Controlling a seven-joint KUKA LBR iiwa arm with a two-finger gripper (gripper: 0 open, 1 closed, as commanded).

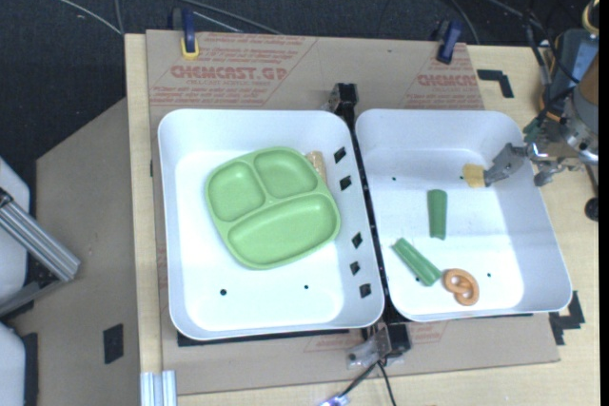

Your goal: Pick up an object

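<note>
Brown board (238,62) reads "CHEMCAST GP" (mirrored, seemingly); gripper (504,166) nearby.

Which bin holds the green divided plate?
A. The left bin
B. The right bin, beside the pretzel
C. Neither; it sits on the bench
A: the green divided plate lies inside the left bin, while the pretzel is in the right bin.
</note>
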